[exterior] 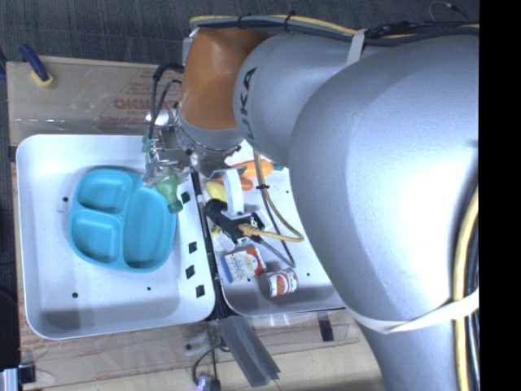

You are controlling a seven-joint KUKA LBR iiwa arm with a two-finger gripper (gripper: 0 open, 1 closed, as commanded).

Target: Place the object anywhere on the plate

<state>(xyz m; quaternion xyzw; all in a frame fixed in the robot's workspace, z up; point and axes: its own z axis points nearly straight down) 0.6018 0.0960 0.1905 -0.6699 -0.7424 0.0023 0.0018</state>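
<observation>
Left bin: shallow white plastic bin (49, 300) filling the lower left of the frame
Plate: light blue three-compartment plastic plate (122, 218) lying flat in the left bin, left of centre
Gripper: metal two-finger gripper (165, 173) at the plate's upper right edge, just left of centre; how far the claw is parted cannot be told
Object: small pale green piece (170, 192) right under the gripper, over the plate's right rim; whether it is held cannot be told
Right bin: second shallow white bin (313, 287) at centre, with a red-labelled tin can (282, 283) near its lower edge
</observation>
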